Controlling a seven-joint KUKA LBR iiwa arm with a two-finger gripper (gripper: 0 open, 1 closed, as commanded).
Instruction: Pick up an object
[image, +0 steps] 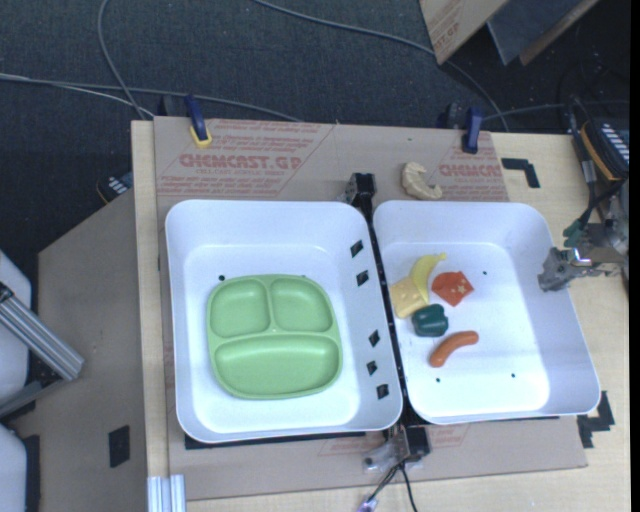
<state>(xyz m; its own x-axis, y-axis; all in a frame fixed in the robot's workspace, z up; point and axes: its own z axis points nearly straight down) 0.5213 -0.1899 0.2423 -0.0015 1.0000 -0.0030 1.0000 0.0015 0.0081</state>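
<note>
Two shallow white bins sit side by side on the worktop (250, 150). The left bin (190, 240) holds one green divided tray (273, 336) with three compartments; the right bin (540, 350) holds four small toy foods bunched near the divider between the bins. Taking the dark green piece (430, 320) as landmark: a yellow banana (428, 266) lies above it, its long axis slanting from lower left to upper right; a pale yellow piece (408, 297) lies just to its upper left, touching the banana's lower end; a red piece (452, 288) sits just above and right of it; an orange sausage (453, 347) lies just below and right of it, long axis running from lower left up to the right. Nothing lies over any of the four. Outside the bins, one beige object (420, 181) rests on the worktop well above the green piece, and two clamps (199, 122) grip the worktop's far edge. The end effector (557, 274) stands far right of the green piece, at the right bin's rim, grasping nothing; whether it is released or clenched cannot be told.
</note>
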